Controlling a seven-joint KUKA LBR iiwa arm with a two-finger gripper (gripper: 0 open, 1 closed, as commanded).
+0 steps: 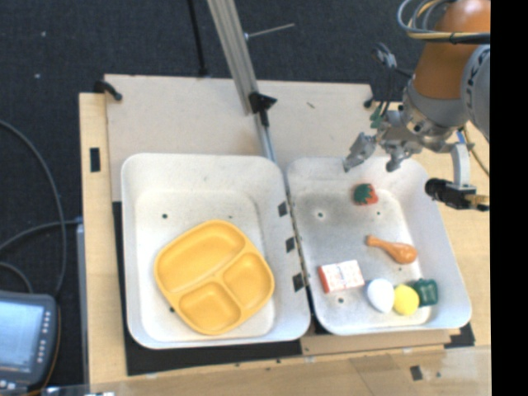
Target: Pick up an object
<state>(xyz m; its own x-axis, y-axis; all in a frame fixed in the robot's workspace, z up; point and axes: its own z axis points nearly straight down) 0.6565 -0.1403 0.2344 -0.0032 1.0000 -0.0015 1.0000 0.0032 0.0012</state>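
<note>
My gripper (374, 157) hangs open over the far edge of the right bin (326, 221), with nothing between its fingers. A small green and red object (364, 194) lies just below it in the bin. Further toward the front lie an orange drumstick-shaped toy (393, 249), a white and red box (341, 275), a white egg (379, 294), a yellow ball (406, 299) and a dark green piece (426, 291).
The left bin (144, 221) holds a yellow divided tray (214, 275). A slanted aluminium bar (235, 48) rises behind the bins, ending near their shared edge. A monitor (25, 337) sits at the lower left.
</note>
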